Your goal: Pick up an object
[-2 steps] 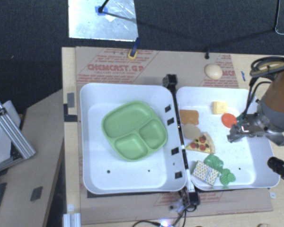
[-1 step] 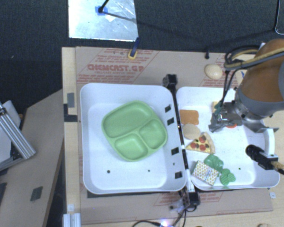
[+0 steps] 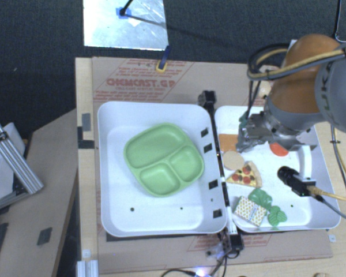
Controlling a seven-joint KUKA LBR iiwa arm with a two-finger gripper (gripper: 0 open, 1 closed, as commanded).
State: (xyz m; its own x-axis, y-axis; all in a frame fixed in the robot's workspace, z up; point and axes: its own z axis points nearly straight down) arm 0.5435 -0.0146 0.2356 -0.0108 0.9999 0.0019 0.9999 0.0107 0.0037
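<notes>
Over the bin on the view's right, the grey arm hangs low with its end effector close above the bin floor at the far left corner; its bulk hides the tip, so whether it is open or closed, or has hold of anything, cannot be told. The likeliest targets lie just beside it: a flat orange-brown slab toward the divider and a small red piece on the other side, partly under the wrist. Nearer the camera sit a pale round disc, a pizza slice with red dots on a yellow face, a knobbly green leafy piece and a patterned block; these last two touch. All look like moulded toy food, smooth and light. Judged from this, the step in hand is the descent onto one item. It should go best if the end effector comes straight down centred on a single piece, spans its narrow dimension, and closes only once low enough to catch the edges. The slab and disc are thin and lie flat, so a high close would slip off; the chunkier red piece or block offers surer sides. The left bin holds a glossy green divided plate, well apart from the arm.
</notes>
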